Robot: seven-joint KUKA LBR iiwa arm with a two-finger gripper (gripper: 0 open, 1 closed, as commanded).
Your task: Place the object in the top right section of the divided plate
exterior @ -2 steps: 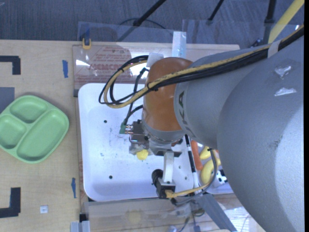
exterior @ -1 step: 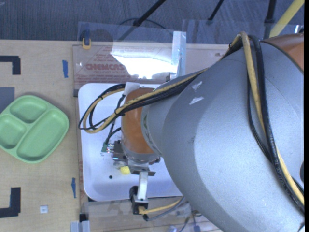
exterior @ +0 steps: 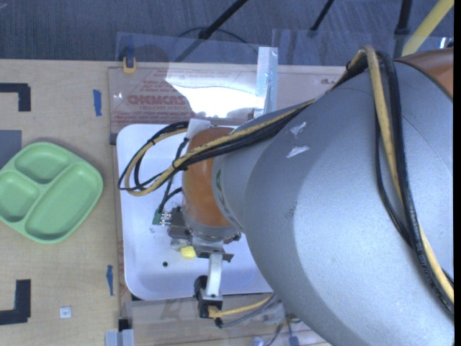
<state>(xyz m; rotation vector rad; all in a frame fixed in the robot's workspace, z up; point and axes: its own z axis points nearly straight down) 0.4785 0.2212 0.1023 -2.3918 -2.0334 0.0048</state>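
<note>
The green divided plate (exterior: 49, 191) lies on the wooden bench at the far left, outside the bins, with two small sections on its upper left and one long section on the right; all three look bare. My gripper (exterior: 205, 249) points down into the white bin (exterior: 140, 215), hidden under the orange band and the grey wrist. A small yellow piece (exterior: 189, 251) shows at the gripper's left edge, just above the bin floor. I cannot tell whether it is held. A tiny dark speck (exterior: 165, 264) lies on the bin floor nearby.
The big grey arm covers the right half of the view, including the second bin. A clear plastic wall (exterior: 194, 85) stands behind the bin. Black corner marks (exterior: 17, 96) and blue tape (exterior: 96, 101) sit on the bench around the plate.
</note>
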